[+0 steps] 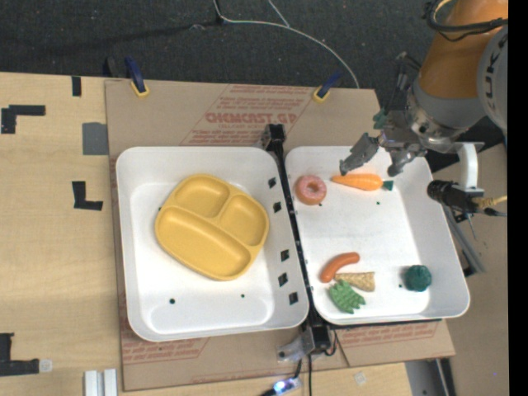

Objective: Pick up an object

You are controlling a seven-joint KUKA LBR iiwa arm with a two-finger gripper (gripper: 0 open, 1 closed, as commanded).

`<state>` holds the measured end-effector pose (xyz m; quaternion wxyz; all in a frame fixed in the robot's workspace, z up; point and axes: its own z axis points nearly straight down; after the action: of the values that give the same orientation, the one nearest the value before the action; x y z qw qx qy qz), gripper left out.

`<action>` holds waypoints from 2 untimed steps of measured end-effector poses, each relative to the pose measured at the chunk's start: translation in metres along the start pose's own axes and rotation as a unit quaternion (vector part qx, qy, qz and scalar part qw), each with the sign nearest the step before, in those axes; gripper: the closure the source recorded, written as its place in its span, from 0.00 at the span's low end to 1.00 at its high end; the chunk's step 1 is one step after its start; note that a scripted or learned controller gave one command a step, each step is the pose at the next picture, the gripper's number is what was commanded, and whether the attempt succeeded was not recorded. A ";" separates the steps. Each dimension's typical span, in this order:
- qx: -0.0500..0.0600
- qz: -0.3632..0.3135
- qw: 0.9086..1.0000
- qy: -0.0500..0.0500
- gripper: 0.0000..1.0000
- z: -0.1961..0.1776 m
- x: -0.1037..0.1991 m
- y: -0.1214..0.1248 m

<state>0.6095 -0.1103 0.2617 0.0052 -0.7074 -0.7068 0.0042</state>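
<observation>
Glare and the slanted view blur the far end of the right bin [445,246], and from my seat the arm [462,48] is cut off at the upper right, so I see just its orange band and grey wrist. The gripper [378,153] hangs low over the bin's far edge, tilted down toward the left, its dark fingers [360,153] spread apart with nothing between them. The carrot [357,182] lies just beneath and between them, close under the tips; I cannot tell whether they touch it. Its long axis runs nearly left to right, the orange tip pointing left toward the pink donut [311,190] and the green stub toward the right wall. Nearer me in the same bin sit a red sausage [340,265], a tan wedge [357,281], a green leafy piece [346,297] and a dark green ball [417,278]. The left bin [136,221] holds a yellow divided plate [213,225]. Both bins rest on cardboard over the counter [49,238].
</observation>
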 end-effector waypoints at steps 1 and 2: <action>-0.006 -0.001 1.000 -0.001 0.00 -0.007 0.000 0.002; -0.003 -0.001 1.000 -0.001 0.00 0.057 -0.004 0.004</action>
<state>0.6124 -0.1140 0.2045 0.0026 -0.7070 -0.7072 0.0031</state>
